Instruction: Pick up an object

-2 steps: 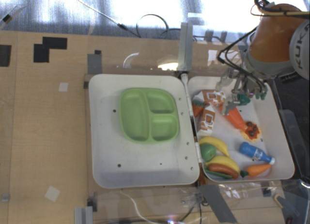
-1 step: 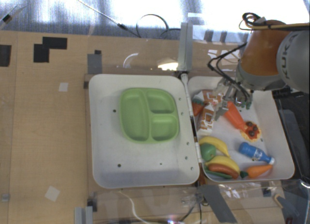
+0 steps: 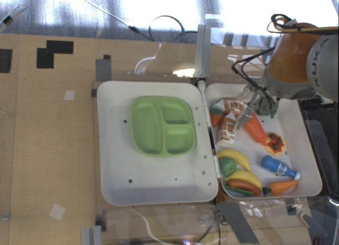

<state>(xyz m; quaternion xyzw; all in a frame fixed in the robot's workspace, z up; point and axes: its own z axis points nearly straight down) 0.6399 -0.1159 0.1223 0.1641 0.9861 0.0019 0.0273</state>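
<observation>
Gripper (image 3: pixel 249 112) hangs low in the right bin (image 3: pixel 310 148), over a snack packet (image 3: pixel 229 125) and just beside an orange bottle (image 3: pixel 256 127); whether it is spread or pinching, I cannot tell. A clean pick likely means centring on one item, since both crowd together below it.

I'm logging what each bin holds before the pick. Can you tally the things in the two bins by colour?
Green: 2, the divided plate in the left bin and a round green fruit
Yellow: 2, bananas
Orange: 3, bottle, carrot, piece by the divider
Blue: 1, bottle
Red: 1, sausage
Mixed colours: 2, snack packet, pizza slice
Total: 11
</observation>
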